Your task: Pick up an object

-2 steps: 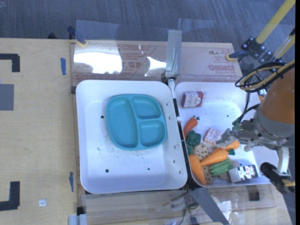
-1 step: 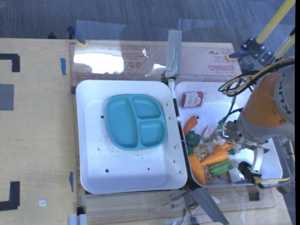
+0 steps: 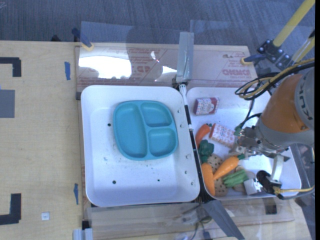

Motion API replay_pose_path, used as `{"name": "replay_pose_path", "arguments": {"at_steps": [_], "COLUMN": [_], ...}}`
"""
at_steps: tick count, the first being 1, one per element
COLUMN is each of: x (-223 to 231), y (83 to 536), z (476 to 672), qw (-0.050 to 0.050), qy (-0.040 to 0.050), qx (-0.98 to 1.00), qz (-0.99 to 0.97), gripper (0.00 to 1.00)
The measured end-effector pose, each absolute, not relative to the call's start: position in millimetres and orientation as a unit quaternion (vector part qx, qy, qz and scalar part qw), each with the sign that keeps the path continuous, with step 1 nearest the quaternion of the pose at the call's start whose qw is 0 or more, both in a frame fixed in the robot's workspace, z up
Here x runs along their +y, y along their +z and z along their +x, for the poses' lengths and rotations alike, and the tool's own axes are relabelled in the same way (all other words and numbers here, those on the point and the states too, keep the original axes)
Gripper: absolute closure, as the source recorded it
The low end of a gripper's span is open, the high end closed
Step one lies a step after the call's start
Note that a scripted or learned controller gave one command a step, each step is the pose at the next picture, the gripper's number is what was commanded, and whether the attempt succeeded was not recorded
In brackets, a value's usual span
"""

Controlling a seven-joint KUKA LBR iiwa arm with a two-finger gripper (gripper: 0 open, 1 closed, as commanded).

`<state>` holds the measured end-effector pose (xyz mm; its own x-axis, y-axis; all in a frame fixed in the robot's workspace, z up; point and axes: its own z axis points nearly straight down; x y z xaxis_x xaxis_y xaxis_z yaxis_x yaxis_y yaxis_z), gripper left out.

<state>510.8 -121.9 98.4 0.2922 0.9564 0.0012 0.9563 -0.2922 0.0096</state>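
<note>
You see the gripper [image 3: 243, 146] low in the right bin [image 3: 227, 100], just above the orange carrot [image 3: 226, 167] among the toy food; whether its jaws are apart, you cannot tell.

- red-and-white packet [image 3: 206, 105]: lies flat near far edge of right bin [image 3: 227, 95], apart from the rest.
- orange carrot [image 3: 202, 133]: slanted, beside the bin's left wall.
- pale wrapped snack [image 3: 223, 134]: tilted, just right of that carrot.
- second carrot [image 3: 226, 167]: diagonal across the heap, touching green vegetable [image 3: 235, 178].
- round speckled cookie [image 3: 214, 161]: partly covered.
- orange piece [image 3: 207, 178]: upright along near-left corner.
</note>
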Motion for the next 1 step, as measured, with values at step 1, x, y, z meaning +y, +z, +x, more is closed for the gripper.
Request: {"name": "replay_pose_path", "arguments": {"at_steps": [1], "x": [-57.5], "y": [185.3], "z": [509.5], "qw": [0.001], "qy": [0.0016], "qx": [0.692], "qz": [0.722], "gripper": [1.00]}}
